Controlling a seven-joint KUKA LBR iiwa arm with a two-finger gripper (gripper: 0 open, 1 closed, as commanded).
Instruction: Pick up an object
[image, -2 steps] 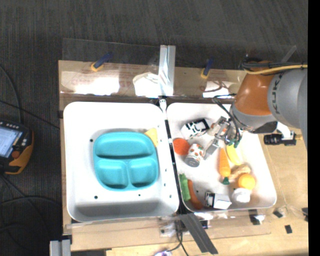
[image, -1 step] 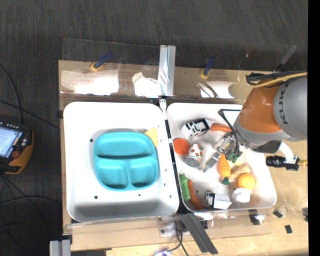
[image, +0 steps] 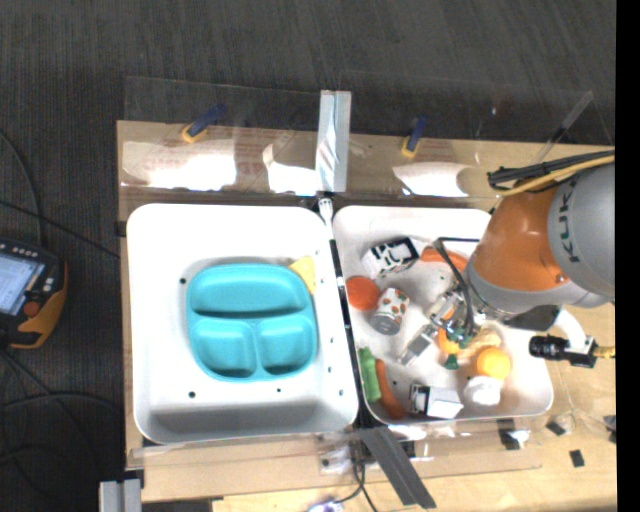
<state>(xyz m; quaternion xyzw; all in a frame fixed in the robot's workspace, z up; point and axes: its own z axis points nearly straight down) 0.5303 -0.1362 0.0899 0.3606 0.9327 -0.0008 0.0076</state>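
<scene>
Wooden and pale, the bench (image: 170, 165) carries two shallow white bins side by side, with clear plastic sheeting and small blue and yellow clips along its far edge. The left bin (image: 160, 300) holds a turquoise divided tray (image: 250, 320), its three compartments facing up, and a yellow piece (image: 304, 270) peeks from under the tray's upper right corner. The right bin (image: 350, 235) is crowded with small things. Over its right half hangs the arm (image: 530, 250), grey with an orange band, reaching in from the right and covering part of the bin.

Below the band the tool (image: 448, 322) sits low among the clutter in the middle of the right bin. Its tips are buried in the mix of parts there, so I cannot tell whether they are apart or together, and no object is plainly seen in them.

Around it lie the candidates for picking:
- a spotted white cup (image: 390, 308) on its side, just left of the tool
- an orange ball (image: 361, 293) near the bin's left wall
- a black and white box (image: 393, 254) towards the far side
- an orange and white toy (image: 487, 372) near the right corner
- a green stick (image: 368, 368) along the left wall
</scene>
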